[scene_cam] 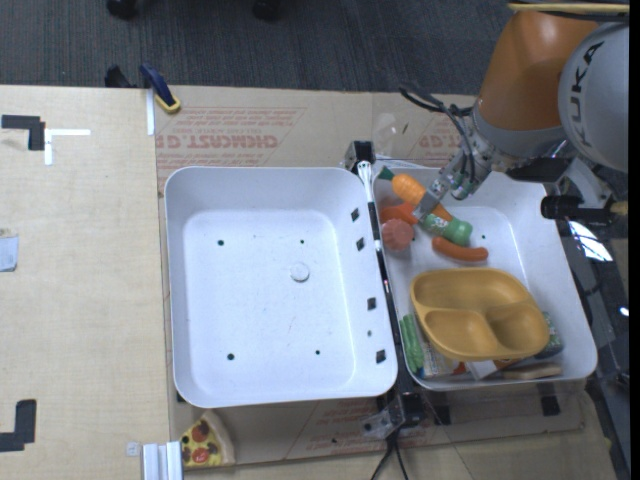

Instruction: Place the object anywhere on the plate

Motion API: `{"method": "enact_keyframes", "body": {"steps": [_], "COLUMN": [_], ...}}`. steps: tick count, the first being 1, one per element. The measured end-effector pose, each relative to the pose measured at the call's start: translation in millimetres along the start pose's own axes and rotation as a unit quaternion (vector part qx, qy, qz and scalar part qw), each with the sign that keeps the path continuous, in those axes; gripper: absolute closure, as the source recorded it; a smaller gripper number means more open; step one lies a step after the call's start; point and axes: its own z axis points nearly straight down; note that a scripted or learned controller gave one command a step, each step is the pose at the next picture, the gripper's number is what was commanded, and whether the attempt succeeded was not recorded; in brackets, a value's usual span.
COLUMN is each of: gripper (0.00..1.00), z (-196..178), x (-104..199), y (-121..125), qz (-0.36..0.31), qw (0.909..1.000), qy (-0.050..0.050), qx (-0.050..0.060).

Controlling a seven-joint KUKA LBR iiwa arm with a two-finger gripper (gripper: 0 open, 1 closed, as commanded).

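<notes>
While the left bin (pixel 270 278) sits bare, the right bin (pixel 530 230) crowds its toys toward twelve o'clock, leaving the yellow plate (pixel 480 314) room at six. The gripper (pixel 438 200) hangs over an orange carrot (pixel 406 187) and green vegetable (pixel 450 230), probably choosing one; I cannot tell how wide it stands.

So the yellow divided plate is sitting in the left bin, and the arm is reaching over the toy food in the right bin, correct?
Not quite. The camera view shows the yellow divided plate in the right bin, in that bin's near half, not in the left bin. The rest holds: the arm's end effector is over the toy food at the far end of the right bin.
</notes>
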Motion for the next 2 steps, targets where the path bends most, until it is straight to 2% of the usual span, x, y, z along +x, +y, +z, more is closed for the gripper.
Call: {"method": "enact_keyframes", "body": {"steps": [1, 2], "gripper": [0.0, 0.0], "z": [0, 8], "x": [0, 13], "y": [0, -62], "qz": [0.0, -0.051], "qw": [1.0, 0.9987], "qy": [0.0, 0.001], "qx": [0.0, 0.001]}}
